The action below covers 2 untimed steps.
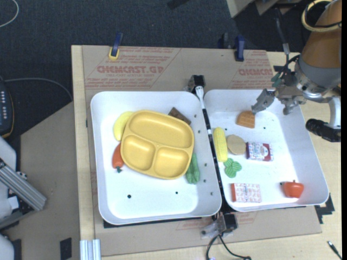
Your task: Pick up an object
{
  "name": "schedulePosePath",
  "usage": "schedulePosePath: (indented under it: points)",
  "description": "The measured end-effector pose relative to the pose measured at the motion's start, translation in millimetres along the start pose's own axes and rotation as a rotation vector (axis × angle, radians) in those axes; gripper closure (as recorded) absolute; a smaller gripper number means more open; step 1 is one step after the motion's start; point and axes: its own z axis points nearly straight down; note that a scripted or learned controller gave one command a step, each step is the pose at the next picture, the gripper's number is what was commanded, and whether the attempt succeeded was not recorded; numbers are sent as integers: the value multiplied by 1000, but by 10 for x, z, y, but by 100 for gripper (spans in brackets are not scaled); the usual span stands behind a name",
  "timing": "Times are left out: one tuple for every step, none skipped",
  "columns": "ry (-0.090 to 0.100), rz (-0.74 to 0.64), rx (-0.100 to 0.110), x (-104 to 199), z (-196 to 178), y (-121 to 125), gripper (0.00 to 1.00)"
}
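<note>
Above the right bin (pixel 317 161), the hand (pixel 274 103) hangs with fingers spread, grasping nothing.

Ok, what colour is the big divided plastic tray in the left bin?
Yellow, the divided plastic tray, clearest in the camera view.

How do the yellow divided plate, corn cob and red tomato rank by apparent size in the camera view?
1. yellow divided plate
2. corn cob
3. red tomato
</note>
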Motion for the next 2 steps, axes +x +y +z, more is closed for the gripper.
schedulePosePath:
  points:
    - [-2,-3,-15,2,-89,29,0]
    - [-1,-2,-9,-50,394,-43,0]
